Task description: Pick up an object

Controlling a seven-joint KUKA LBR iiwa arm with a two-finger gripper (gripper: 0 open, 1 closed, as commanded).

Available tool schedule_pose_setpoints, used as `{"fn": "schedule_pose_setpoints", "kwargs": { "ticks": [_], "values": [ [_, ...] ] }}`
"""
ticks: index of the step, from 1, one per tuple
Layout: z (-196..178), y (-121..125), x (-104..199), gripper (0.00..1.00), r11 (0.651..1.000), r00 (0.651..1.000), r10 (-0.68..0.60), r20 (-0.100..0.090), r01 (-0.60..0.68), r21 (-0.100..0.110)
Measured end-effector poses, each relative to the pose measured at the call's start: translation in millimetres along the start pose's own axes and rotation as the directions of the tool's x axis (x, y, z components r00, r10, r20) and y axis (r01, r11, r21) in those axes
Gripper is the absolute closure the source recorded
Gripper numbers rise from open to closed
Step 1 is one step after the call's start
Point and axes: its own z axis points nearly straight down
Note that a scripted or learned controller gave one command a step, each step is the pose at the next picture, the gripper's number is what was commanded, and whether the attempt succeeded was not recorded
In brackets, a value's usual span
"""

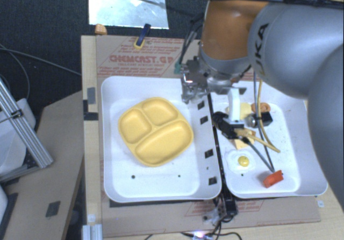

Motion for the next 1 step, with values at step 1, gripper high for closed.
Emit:
{"fn": "schedule_pose_setpoints", "kwargs": {
  "ticks": [1],
  "values": [
    [-135.6, -26.3, 9.6, 1.00, 1.000, 1.000, -0.010, -0.008, 0.009, -0.020]
  ]
}}
